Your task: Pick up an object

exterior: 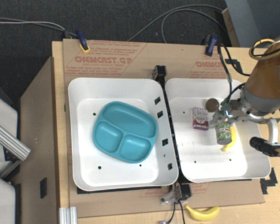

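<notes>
The right bin (252, 169) holds a small red and white carton (200, 118), a brown round object (212, 104), a greenish can (223, 133) and a yellow banana (230, 143) lying partly under the can. My gripper (222, 117) hangs low over the middle of this bin. It is just above the top of the greenish can and right of the carton. The arm's wrist hides part of the bin's right side.
A teal divided plate (125, 131) lies in the left bin (79, 101). Black clips run along the divider (167, 125) between the bins. A second banana (204, 212) lies on the bench in front of the bins. Cables cross the bench at the back.
</notes>
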Available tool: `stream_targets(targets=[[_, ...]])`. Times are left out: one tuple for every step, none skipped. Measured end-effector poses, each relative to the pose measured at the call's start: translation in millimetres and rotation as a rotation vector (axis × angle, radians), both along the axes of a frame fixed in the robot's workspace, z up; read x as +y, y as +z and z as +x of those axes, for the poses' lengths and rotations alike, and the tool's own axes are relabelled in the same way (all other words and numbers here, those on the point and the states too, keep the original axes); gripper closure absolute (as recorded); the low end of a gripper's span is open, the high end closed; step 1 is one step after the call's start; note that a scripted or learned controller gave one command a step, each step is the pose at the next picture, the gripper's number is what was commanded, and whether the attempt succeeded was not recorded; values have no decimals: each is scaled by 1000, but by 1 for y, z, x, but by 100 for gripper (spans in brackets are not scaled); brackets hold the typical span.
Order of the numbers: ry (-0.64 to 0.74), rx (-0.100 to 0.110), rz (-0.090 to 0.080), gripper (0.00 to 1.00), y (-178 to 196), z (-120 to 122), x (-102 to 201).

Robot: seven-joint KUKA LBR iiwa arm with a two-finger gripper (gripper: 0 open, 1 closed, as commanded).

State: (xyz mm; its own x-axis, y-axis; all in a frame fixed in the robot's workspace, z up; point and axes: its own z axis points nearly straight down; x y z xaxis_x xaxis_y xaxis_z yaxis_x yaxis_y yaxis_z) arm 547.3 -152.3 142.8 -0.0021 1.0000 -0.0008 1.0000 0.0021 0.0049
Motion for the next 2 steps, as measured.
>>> stream_targets(targets=[[0,-2,-1,100,57,11,4],[0,-2,-1,100,116,3,5]])
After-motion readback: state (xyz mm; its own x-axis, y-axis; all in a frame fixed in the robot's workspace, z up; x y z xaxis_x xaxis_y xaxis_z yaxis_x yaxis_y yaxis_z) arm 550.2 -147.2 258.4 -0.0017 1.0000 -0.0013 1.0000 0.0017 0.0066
